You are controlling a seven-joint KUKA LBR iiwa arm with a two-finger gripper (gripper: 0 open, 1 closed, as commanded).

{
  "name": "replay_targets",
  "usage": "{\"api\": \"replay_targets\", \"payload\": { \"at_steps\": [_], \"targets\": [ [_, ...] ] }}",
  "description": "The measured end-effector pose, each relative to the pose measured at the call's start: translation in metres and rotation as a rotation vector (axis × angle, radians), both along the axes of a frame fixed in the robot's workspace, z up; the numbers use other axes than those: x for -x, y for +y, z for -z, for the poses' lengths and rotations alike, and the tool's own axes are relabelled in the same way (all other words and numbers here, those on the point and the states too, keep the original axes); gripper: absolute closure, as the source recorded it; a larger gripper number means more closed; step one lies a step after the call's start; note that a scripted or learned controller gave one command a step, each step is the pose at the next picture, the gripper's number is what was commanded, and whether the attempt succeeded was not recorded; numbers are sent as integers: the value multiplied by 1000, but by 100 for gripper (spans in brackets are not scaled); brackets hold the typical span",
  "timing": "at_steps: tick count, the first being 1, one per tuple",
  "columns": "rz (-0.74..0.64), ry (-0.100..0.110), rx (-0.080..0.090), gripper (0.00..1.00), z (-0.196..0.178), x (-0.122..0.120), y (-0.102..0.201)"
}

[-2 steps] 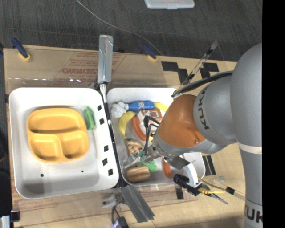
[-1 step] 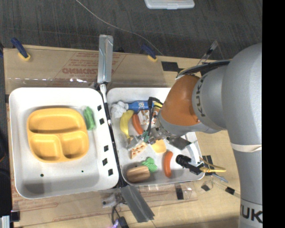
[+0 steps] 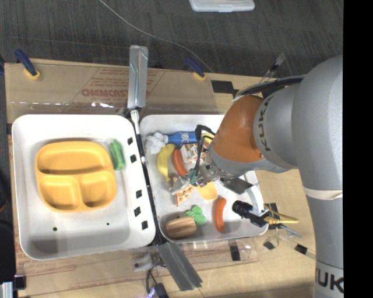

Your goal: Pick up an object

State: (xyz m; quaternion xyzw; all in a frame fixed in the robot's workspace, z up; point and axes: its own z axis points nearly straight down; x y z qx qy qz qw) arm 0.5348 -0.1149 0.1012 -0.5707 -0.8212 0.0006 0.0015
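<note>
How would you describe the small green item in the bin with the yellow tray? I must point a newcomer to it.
Start at the left bin, which holds a yellow divided tray. Look just past the tray's upper right corner, toward the divider between bins: the small green item lies there on the white floor. It is the one green, elongated piece beside the tray.

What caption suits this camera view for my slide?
Grey KUKA arm reaches into right white bin of toy food; yellow divided plastic tray lies in left white bin.

From my feed the arm [image 3: 274,134] covers the right bin's [image 3: 152,192] upper right corner & whatever lies there. Gripper [image 3: 198,173] sits mid-frame among toys; can't tell its finger state. White lid [image 3: 222,5] cut off at top edge.
</note>
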Motion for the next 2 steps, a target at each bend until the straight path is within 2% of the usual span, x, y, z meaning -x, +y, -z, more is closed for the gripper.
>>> {"api": "replay_targets", "payload": {
  "at_steps": [1, 2],
  "targets": [
    [-52, -12, 2, 100, -137, -65, 29],
    [73, 4, 0, 100, -88, -78, 102]
  ]
}}
